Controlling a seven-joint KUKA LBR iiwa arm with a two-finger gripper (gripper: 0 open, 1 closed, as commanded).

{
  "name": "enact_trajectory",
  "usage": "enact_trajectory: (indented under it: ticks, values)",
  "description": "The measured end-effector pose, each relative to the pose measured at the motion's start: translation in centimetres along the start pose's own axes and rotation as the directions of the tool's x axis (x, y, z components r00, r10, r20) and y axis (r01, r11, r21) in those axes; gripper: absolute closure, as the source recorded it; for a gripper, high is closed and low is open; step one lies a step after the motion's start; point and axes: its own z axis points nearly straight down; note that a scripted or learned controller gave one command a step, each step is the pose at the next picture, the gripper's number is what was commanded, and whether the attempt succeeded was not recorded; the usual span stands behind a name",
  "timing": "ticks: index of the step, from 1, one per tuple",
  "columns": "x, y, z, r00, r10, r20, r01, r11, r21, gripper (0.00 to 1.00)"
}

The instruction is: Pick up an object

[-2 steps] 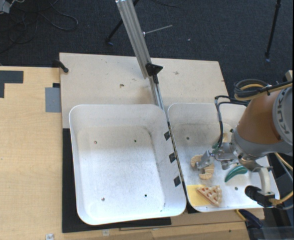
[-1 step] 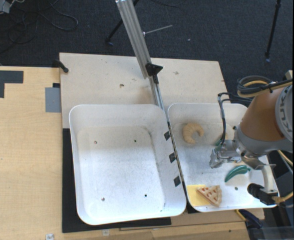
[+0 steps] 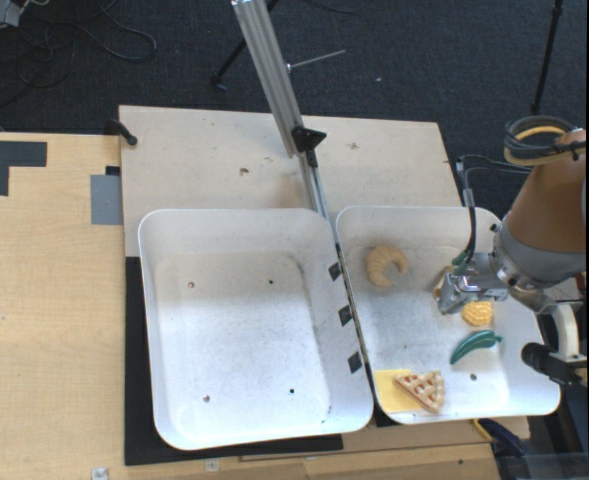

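Note:
The right bin holds a tan croissant near its upper middle, a yellow corn-like piece, a green pepper and a yellow waffle wedge at the front edge. My gripper hangs over the right side of this bin, just left of and touching or nearly touching the yellow piece. The croissant lies about a hand's width to its left. The fingers are small and seen from above, so their state is unclear.
The left bin sits beside the right one, with a divider bar between them. A slanted metal pole rises behind the bins. The arm body covers the right bin's far right corner.

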Motion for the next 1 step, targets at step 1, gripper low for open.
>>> enact_trajectory:
  ticks: [1]
  values:
    - [0.85,-0.24,-4.91,1.0,-0.001,-0.001,0.001,1.0,0.001,1.0]
